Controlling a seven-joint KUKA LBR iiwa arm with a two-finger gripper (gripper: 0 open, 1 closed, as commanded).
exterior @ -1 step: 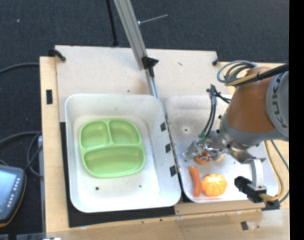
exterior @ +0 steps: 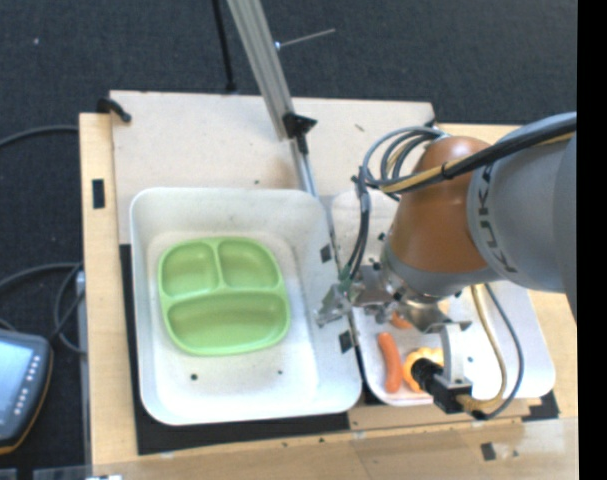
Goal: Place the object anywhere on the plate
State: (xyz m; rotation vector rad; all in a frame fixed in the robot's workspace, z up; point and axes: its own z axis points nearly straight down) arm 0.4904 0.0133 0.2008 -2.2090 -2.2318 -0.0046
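Note:
A green plate (exterior: 223, 295) with three compartments lies in the left bin (exterior: 153, 218), and nothing lies on it. An orange carrot-shaped object (exterior: 388, 360) lies in the right bin (exterior: 538, 363) near its front left corner. My gripper (exterior: 381, 310) hangs low over the right bin's left side, just behind the orange object, mostly hidden under the orange wrist band. A small orange bit (exterior: 399, 320) shows right beside the gripper; I cannot tell whether it is held.
A slanted metal pole (exterior: 268, 68) rises from the bench behind the bins. The arm's body covers most of the right bin. The wall between the two bins runs just left of the gripper.

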